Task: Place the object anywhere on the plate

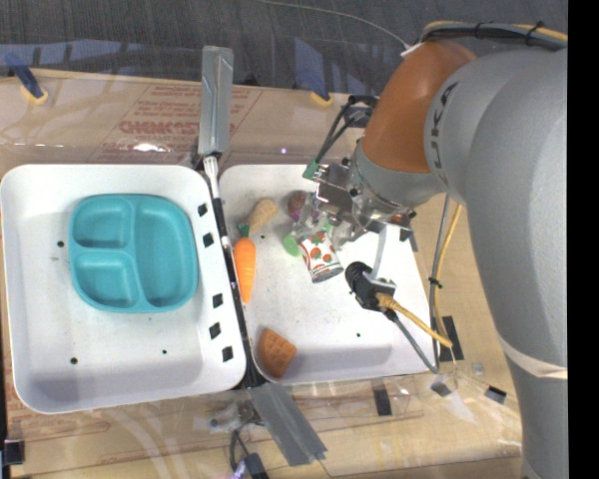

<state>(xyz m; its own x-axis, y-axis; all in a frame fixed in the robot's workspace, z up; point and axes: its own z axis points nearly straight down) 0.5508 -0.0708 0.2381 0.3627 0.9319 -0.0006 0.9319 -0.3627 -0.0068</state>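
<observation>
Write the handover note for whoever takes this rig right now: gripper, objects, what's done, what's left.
Gripper: low over the right bin, right by the red-and-white carton; a grasp cannot be confirmed.
Teal divided plate: in the left bin.
Also in the right bin: carrot, tan roll, bread piece.
Done: no object is on the plate yet.
Left: secure an object, probably the carton, carry it across to the left bin and set it on the plate.
</observation>
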